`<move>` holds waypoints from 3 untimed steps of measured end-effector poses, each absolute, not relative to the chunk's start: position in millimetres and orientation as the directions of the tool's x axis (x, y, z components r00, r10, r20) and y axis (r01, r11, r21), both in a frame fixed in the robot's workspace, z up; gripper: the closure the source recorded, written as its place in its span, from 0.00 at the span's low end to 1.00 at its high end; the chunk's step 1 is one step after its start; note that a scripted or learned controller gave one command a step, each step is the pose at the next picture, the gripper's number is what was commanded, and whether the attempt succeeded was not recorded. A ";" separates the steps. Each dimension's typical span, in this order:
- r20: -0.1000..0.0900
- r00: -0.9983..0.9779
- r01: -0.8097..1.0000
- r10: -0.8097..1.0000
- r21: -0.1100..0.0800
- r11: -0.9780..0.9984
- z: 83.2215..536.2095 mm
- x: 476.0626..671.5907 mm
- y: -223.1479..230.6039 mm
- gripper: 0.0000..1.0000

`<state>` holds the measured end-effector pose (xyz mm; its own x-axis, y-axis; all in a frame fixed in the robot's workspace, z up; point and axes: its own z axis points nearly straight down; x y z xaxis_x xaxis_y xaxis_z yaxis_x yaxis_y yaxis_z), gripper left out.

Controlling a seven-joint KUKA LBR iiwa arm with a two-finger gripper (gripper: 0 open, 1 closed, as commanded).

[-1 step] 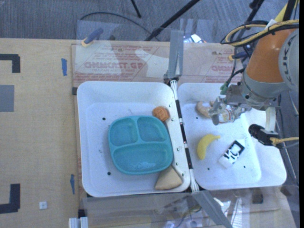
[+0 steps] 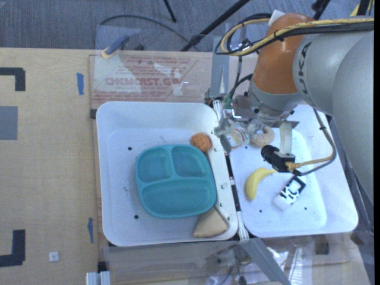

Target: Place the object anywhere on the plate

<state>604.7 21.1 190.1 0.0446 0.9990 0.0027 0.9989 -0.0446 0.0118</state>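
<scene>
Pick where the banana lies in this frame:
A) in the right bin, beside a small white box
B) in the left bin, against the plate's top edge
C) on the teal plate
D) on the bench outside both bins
A: the banana lies on the floor of the right bin, next to the small white box, well off the teal plate.

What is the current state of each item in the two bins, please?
Plate: flat in the left bin, nothing on it.
Cookie: beside the plate's upper right corner.
Bread wedge: below the plate.
Banana: lying in the right bin.
Gripper: low over the right bin.
</scene>
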 end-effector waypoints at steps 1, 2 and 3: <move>0.000 0.045 0.999 0.999 0.001 -0.045 184.6 602.0 20.4 0.00; -0.001 0.044 0.999 0.999 0.004 -0.044 194.7 602.8 20.7 1.00; 0.000 -0.011 1.000 1.000 -0.003 0.011 188.2 511.7 75.8 1.00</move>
<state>511.7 75.8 188.2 -0.0110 0.9999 0.0005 0.9999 0.0110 -0.0026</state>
